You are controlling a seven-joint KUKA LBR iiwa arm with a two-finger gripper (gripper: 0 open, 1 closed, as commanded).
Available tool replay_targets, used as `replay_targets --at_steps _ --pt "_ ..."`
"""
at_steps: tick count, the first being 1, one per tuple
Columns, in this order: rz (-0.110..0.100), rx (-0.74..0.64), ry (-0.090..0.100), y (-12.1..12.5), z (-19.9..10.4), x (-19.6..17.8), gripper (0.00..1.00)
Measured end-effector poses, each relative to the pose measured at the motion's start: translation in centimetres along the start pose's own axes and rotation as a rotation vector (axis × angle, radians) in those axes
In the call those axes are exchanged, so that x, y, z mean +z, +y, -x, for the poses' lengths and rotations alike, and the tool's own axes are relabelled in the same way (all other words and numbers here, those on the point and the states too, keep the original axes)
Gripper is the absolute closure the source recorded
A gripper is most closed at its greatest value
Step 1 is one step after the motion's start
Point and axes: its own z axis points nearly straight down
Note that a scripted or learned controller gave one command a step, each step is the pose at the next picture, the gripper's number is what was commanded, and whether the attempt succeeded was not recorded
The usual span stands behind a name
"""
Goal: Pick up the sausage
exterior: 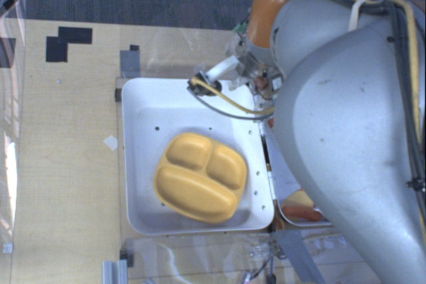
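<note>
The grey arm [346, 116] is the biggest thing here, bulking in over the right side and covering most of the right bin [283, 176]; its orange band [266, 3] sits at the far end, above the left bin's far right corner. The left bin [143, 143] is the landmark: a shallow white tray on the pale bench [60, 163]. Inside it, toward its near side, lies a yellow three-compartment tray [200, 176], turned upside down. The gripper [256, 80] hangs over the left bin's far right corner, and I cannot tell how its pincer stands. Just beyond the left bin's near right corner, the reddish sausage [305, 213] peeks out beneath the arm.
</note>
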Motion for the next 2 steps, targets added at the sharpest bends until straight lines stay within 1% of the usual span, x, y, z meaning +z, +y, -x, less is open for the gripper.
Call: replay_targets --at_steps 1,2 --pt "0.0 -0.014 -0.002 3.4 7.1 0.0 0.0" --pt "-0.001 0.265 -0.001 4.0 11.9 0.0 0.0"
